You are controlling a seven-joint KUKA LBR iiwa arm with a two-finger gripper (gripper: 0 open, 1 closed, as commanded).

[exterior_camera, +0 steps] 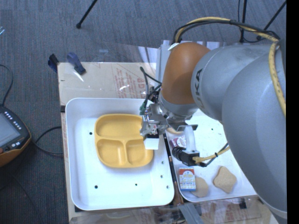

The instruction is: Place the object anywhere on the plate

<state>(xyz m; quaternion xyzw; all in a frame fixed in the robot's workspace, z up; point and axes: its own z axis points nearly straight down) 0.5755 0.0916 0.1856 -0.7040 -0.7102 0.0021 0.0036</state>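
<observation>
Grey arm [243,106] looms closest, its gripper [150,127] grasping a small white block [151,143] over the right rim of the yellow plate [122,140] in the left bin [79,171]; it looks light and stiff, best pinched across flat sides

The worktop [100,78] is brown board. Two shallow white bins lie on it side by side: the left bin [81,171] and the right bin [212,129].

Yellow three-compartment plate [122,140] lies flat in the left bin [81,171].
</observation>
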